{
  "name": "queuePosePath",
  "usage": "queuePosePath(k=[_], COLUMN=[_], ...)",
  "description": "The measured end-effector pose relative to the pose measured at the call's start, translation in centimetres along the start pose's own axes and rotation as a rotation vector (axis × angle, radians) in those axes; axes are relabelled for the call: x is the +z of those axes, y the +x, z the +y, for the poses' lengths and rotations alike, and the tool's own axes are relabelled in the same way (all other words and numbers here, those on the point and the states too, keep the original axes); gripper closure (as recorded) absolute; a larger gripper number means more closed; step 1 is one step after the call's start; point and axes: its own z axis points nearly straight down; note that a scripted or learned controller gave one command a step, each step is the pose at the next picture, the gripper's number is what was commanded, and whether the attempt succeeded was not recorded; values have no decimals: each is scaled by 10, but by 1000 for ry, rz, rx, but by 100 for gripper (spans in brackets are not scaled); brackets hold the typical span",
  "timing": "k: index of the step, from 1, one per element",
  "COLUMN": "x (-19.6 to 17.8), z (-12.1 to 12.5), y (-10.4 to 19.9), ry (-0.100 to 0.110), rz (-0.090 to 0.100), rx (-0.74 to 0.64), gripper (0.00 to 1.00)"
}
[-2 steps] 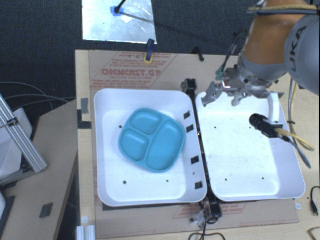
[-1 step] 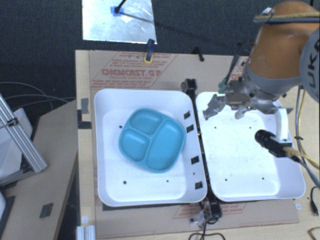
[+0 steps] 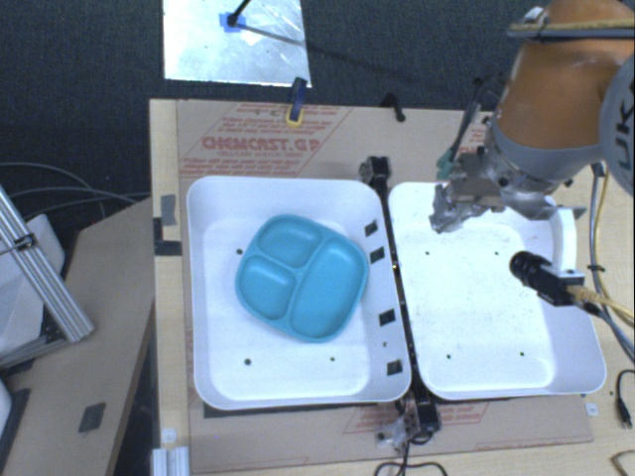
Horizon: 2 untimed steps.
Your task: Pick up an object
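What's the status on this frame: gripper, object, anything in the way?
Gripper over the right bin, far-left corner, nothing between its fingers. Blue divided plate flat in the left bin, untouched. Bin divider between gripper and plate.

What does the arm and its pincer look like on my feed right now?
The arm is bulky: a rounded orange band above a grey metallic wrist. The pincer below is small, grey metal. Thin cables run beside the wrist, and grey lettering marks the arm's right edge.

The blue sectioned plate (image 3: 302,278) in the left bin (image 3: 213,365) looks like smooth, slightly glossy plastic. Both bins are smooth white plastic, the right bin (image 3: 496,365) lightly speckled. Beneath them lies matt printed cardboard (image 3: 260,137); farther off, a shiny foil-like sheet (image 3: 198,28).
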Motion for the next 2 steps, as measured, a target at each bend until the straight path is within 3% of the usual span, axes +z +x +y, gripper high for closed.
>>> queuePosePath(k=[1,2], x=[20,-92], z=[-3,-54], y=[101,101], ry=[2,-7], rz=[1,3], rx=[-1,3], gripper=[100,100])
